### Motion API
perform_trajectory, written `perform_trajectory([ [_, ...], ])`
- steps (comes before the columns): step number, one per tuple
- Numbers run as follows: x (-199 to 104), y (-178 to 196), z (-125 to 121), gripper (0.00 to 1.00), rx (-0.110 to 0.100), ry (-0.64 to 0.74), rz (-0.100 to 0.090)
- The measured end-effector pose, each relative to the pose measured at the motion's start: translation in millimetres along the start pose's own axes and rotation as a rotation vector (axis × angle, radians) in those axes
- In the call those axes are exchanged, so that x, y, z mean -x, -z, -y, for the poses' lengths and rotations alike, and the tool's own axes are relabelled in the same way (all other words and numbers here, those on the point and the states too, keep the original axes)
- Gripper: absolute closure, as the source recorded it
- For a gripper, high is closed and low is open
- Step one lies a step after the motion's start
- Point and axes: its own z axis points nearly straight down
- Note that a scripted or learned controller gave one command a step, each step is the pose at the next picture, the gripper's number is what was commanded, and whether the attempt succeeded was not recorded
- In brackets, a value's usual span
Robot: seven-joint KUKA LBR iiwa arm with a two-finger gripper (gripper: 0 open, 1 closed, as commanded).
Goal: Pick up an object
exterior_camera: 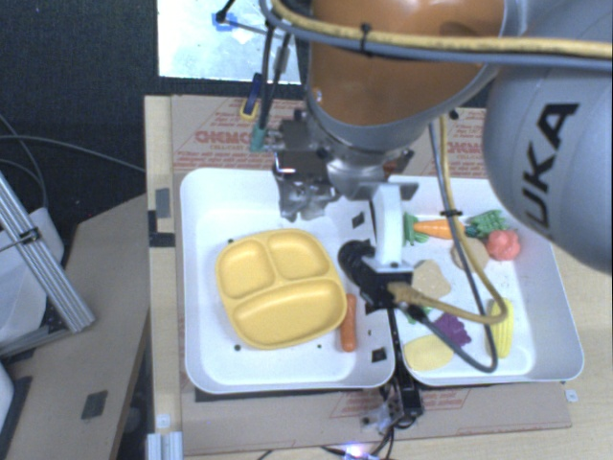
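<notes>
Claw (305, 199) hung at 12 o'clock of left bin (196, 286), over bare floor above yellow plate (281, 288); grip state unreadable. Nothing seen held. Likely target, small sausage (349, 323), lay at plate's 3 o'clock against divider.

This is a robotics lab or test cell, not a home. A large grey industrial arm (536, 113) with an orange band and lettering on its casing fills the upper right of the frame, with yellow and black cables (421, 41) strapped along it. Two shallow white bins (196, 257) sit side by side at the centre on printed cardboard (211, 132) laid over a plain wooden surface (105, 286). The bins hold toy things: a yellow divided plate (278, 290) and plastic play vegetables such as a carrot (436, 227). Aluminium framing (43, 276) stands at the left edge, and dark fabric (67, 56) covers the upper left.
</notes>
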Motion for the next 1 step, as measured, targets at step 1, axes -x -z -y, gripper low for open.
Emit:
perform_trajectory([
  [1, -1.2, -90.4, -0.6, 1.0, 0.001, 0.001, -0.001],
])
